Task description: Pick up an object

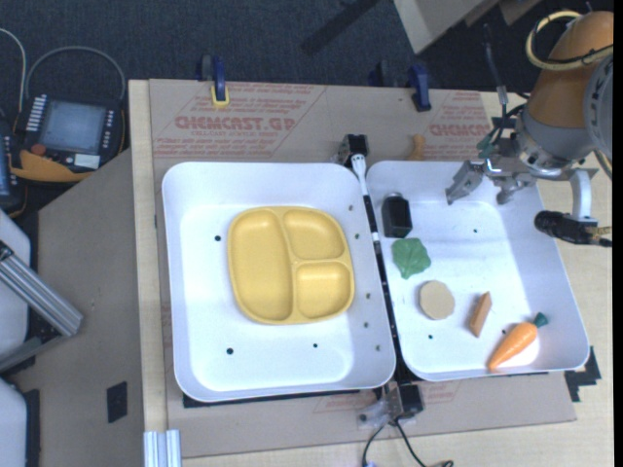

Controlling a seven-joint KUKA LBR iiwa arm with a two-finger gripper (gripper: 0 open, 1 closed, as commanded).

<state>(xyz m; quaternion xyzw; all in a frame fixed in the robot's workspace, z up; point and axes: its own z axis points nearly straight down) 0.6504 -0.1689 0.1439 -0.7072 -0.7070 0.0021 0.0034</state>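
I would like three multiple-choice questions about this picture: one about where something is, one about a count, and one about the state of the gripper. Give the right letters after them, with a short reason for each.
1. Where does the yellow divided plate lie?
A. In the left bin
B. In the right bin
C. On the cardboard outside the bins

2. How many compartments does the yellow divided plate have?
A. Two
B. Three
C. Five

3. What is the state of the gripper?
A. Shut on the carrot
B. Shut on the green piece
C. Open, holding nothing

Answers:
1. A: the plate rests in the middle of the left bin.
2. B: one long section on its left side and two smaller ones on its right.
3. C: the fingers are spread above the far part of the right bin, with nothing between them; the carrot and the green piece lie on the bin floor.
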